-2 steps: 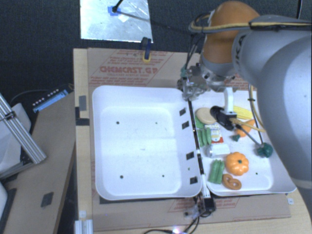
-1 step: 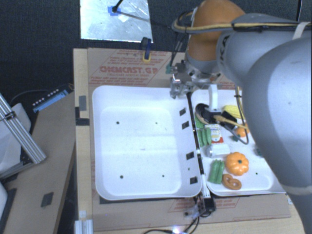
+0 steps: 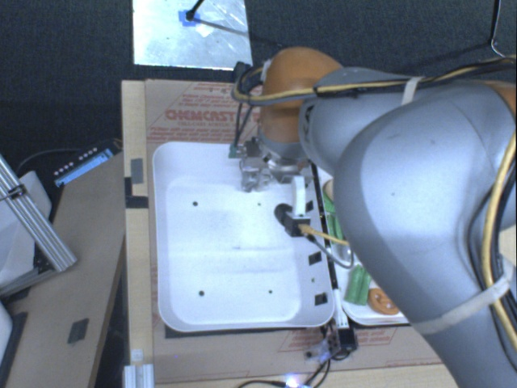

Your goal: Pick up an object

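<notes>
Grey arm [image 3: 420,208] overhangs upright green object [image 3: 357,285].

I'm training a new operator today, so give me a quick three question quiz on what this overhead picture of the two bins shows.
1. True or false: the gripper is over the left bin.
2. Which bin holds the green item? A left, B right.
3. Fill in: the arm's band above the wrist is ____.

Key: 1 true. 2 B, in the right bin, beside an orange item. 3 orange.
</notes>
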`<state>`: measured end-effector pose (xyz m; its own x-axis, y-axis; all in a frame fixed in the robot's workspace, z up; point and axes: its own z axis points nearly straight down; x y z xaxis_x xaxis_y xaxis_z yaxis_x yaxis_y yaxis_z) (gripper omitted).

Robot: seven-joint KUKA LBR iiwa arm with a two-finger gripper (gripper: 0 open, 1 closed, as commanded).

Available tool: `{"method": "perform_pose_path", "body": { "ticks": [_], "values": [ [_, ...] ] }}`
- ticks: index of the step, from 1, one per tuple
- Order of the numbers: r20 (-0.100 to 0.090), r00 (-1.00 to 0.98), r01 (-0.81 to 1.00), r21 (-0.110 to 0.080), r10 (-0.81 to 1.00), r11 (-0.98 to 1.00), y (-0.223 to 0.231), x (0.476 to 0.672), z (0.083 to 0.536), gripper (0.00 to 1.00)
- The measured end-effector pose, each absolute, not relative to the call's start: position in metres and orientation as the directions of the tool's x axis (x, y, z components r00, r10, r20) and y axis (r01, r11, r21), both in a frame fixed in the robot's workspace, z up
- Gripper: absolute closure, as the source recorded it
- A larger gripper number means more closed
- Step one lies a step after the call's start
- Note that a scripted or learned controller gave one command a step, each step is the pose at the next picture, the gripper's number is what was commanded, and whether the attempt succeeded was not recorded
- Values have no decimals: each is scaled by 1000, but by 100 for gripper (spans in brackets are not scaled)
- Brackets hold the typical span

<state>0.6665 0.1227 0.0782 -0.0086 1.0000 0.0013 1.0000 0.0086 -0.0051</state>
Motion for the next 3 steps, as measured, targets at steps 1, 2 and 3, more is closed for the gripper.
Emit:
{"method": "perform_pose_path", "body": {
  "ticks": [1, 2, 3],
  "values": [
    [2, -4, 1000, -10, 1000, 4, 149, 560, 83, 100],
    [1, 2, 1000, 2, 1000, -2, 100, 485, 190, 100],
    [8, -10, 1000, 18, 1000, 10, 152, 494, 336, 100]
  ]
}}
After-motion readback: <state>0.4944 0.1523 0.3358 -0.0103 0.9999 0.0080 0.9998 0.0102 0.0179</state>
